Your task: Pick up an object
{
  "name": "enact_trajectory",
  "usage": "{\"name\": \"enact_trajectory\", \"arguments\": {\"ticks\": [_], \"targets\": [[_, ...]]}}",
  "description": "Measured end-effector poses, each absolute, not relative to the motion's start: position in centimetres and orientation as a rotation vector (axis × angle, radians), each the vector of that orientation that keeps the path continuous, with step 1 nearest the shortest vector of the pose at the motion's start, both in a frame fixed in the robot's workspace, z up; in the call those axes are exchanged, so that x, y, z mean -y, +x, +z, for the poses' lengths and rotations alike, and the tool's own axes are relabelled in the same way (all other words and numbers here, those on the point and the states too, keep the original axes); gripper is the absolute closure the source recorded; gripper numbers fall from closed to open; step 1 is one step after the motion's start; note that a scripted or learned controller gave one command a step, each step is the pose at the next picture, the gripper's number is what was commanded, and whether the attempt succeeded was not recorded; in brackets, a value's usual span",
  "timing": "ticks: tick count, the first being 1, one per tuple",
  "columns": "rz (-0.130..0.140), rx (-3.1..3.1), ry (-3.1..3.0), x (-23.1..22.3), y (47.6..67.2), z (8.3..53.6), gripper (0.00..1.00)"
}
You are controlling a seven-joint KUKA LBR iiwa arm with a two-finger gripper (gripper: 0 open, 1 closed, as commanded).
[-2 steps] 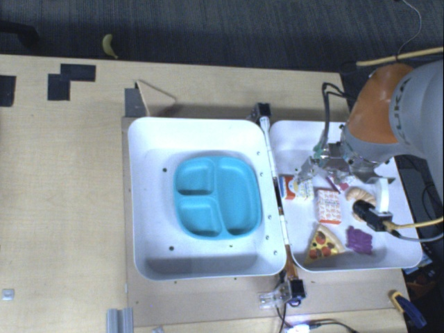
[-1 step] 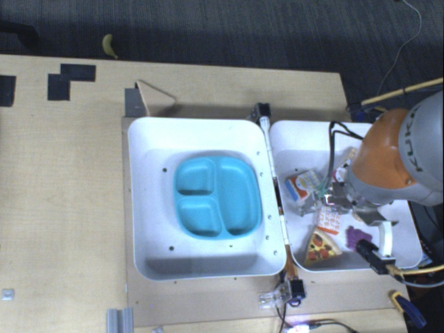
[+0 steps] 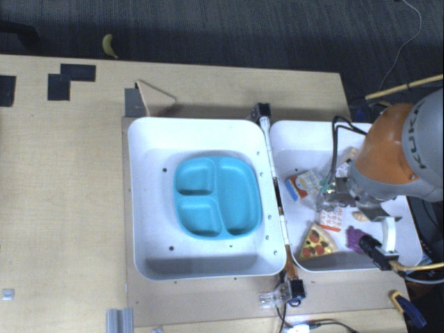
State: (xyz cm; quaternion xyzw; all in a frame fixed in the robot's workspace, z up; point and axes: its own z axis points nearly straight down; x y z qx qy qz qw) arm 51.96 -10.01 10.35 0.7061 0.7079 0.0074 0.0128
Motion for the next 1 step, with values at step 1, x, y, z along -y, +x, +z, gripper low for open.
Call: {"name": "enact_trajectory", "arguments": {"ticks": [1], "targets": [[0.023, -2.207, 2.2, 9.99, 51.94, 10.32, 0.0]]}}
